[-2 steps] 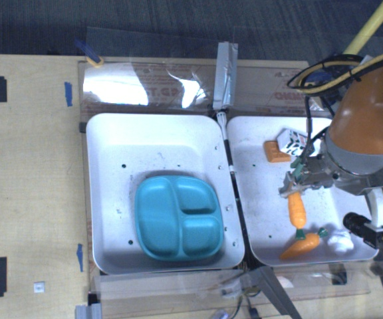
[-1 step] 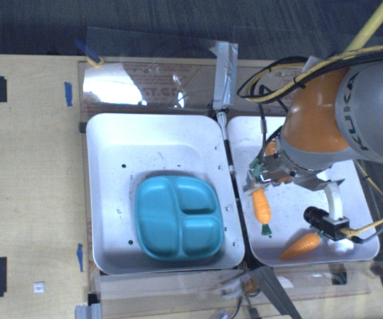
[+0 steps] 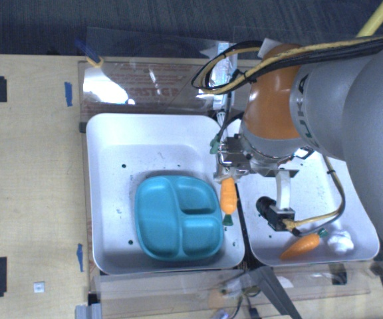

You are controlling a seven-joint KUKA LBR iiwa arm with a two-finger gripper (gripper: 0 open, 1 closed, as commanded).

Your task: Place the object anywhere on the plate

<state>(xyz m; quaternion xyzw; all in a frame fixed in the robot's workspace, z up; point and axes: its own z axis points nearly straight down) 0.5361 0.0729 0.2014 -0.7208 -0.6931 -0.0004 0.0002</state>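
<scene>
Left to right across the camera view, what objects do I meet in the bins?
Blue divided plate → carrot at the bins' shared edge → carrot in the right bin → small white object.

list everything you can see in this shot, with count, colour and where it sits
left bin: 1, white, left side of the bench
right bin: 1, white, right beside it
plate: 1, blue, divided, in the left bin
first carrot: 1, orange with a green end, just under the gripper, at the wall between the bins
second carrot: 1, orange, front of the right bin
white lump: 1, white, beside the second carrot, too blurred to name
arm: 1, grey with an orange band, from the right
gripper: 1, metallic, above the first carrot
</scene>
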